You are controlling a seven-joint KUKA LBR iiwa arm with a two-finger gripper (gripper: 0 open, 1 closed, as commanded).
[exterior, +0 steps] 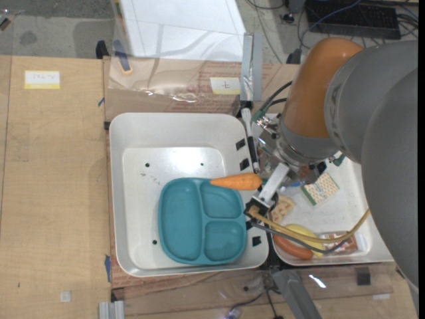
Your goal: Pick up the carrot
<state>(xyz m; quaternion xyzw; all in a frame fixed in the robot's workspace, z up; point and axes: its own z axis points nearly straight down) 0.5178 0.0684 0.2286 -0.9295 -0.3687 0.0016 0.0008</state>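
— Where is the carrot (pixel 234 182)?
— In the left bin (pixel 119 178), lying across the upper right rim of the teal divided plate (pixel 199 224), thick end toward the wall shared with the other bin.
— And the pincer (pixel 264 180)?
— Right at the carrot's thick end, over that wall. Whether it is spread or pressed together, I cannot tell.
— Anything else nearby?
— The right bin (pixel 372 248) holds a banana (pixel 300 232), a red-orange item (pixel 292 248) beside it, a cracker (pixel 283 208) and a small patterned packet (pixel 320 190).
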